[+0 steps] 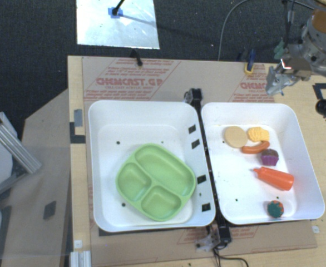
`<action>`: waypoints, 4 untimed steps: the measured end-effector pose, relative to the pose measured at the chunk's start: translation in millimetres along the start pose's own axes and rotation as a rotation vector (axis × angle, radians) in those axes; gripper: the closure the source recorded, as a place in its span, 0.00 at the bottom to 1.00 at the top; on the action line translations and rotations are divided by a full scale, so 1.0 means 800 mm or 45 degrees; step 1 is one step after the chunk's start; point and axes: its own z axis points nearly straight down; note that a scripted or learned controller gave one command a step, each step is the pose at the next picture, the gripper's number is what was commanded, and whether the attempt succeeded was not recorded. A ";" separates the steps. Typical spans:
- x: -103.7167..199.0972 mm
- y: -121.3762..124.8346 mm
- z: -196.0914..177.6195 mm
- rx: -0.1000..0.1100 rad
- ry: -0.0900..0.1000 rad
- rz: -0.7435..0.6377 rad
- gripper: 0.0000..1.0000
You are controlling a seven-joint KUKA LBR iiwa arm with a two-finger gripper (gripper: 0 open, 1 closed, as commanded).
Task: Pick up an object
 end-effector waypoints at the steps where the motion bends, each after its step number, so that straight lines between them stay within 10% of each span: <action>1: -0.095 -0.056 -0.168 -0.009 -0.004 0.006 1.00; 2: -0.028 -0.101 0.025 0.028 0.008 -0.009 1.00; 4: -0.052 -0.049 -0.032 0.002 0.001 -0.006 1.00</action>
